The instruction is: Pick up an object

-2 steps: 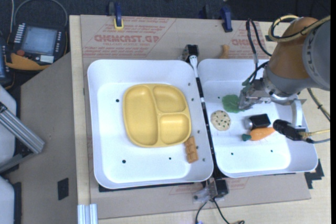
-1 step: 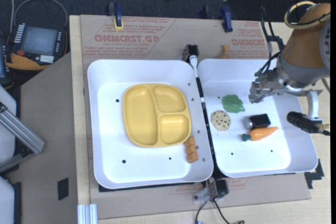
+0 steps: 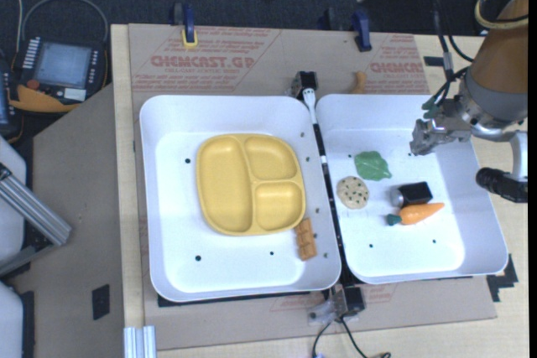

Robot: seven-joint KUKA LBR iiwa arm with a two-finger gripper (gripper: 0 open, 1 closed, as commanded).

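Nothing picked yet, I'd say. The toy carrot (image 3: 417, 214) is nearest and touches a black block (image 3: 413, 194), so I'd skip that pair. The cookie (image 3: 353, 192) or the green leafy piece (image 3: 371, 165) beyond it stand freer; I'd drop straight onto one. The gripper (image 3: 430, 135) hovers over the far side of the right bin (image 3: 436, 264), just past the leaf, and honestly I can't tell if it's open or closed. All four sit in that bin. The left bin (image 3: 168, 205) has a yellow divided plate (image 3: 250, 183), with a brown snack piece (image 3: 306, 241) at its near corner. Both bins rest on the surface (image 3: 134, 180).
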